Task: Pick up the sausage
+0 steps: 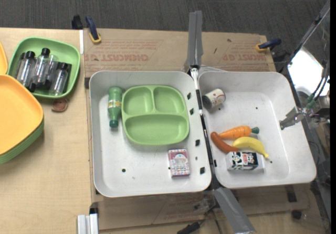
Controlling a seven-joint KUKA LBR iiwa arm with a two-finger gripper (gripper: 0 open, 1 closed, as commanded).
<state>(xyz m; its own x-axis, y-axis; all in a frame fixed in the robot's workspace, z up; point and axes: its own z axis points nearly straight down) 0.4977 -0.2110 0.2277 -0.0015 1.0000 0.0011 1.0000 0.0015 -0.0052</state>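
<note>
A wooden table (47,185) seen from above, at a slant. At its far left edge sits a stack of yellow-orange plates (16,117). Just behind them is a small green square dish (44,67) holding several clear bottles with black caps (42,73), lying side by side.

Two shallow white bins stand side by side on brown cardboard. The left bin (105,175) holds a green bottle (114,106) lying along its left wall, touching the left rim of a green divided plate (155,114) with three compartments. Near the front of this bin, a small pink-and-white carton (179,163) stands apart from the plate.

The right bin (278,165) holds a small silver can (214,98) lying on its side near the back left corner. Toward the front left is a cluster: the sausage (221,143), reddish brown, lies close to the dividing wall, slanting down to the right. A toy carrot (239,132) lies just behind it, touching it. A toy banana (250,146) lies across the sausage's right end, and a black-and-white milk carton (244,161) lies just in front, against the banana.

The gripper (290,120) sits at the right rim of the right bin, well apart from the sausage. Whether its fingers are together or apart cannot be told.
</note>
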